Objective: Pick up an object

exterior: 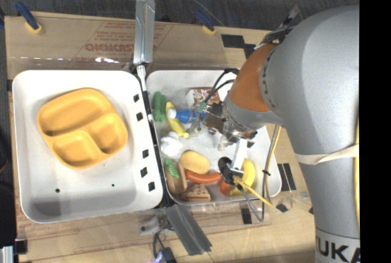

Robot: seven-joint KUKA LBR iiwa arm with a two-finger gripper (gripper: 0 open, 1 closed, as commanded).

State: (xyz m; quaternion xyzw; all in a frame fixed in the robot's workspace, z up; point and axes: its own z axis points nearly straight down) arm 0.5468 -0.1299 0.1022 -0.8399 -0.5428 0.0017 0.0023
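Note:
The right bin holds a heap of toy food. A green piece and a yellow banana-shaped piece lie along its left wall, with a small blue object beside them. Lower down are a white lump, a yellow rounded piece, a red sausage and a brown slice. My gripper hangs low over the middle of this bin, just right of the blue object, under the orange wrist band. The arm hides what lies under it.
The left bin holds a yellow divided tray. A metal divider stands between the bins at the back. Another yellow piece lies at the right bin's lower right. A printed packet sits near its back.

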